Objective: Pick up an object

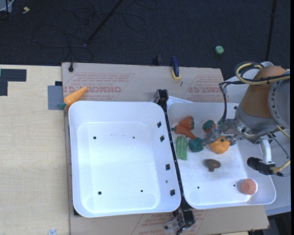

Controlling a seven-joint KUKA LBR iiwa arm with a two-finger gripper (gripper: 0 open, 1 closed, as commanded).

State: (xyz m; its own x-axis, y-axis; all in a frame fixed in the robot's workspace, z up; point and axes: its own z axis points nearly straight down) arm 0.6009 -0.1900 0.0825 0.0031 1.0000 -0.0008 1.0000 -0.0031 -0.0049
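Observation:
Several small toys lie in the right bin: an orange-red piece, a green piece, a teal piece, a teal and red piece, a yellow-orange piece, a brown piece and a pink ball. My gripper is low over the bin's upper right part, right above the yellow-orange piece and beside the teal and red one. The wrist hides where the gripper meets them.
The left bin lies beside the right one, with a black divider between them. An orange carrot toy rests on the cardboard outside the left bin's far corner. Cables hang at the arm on the right.

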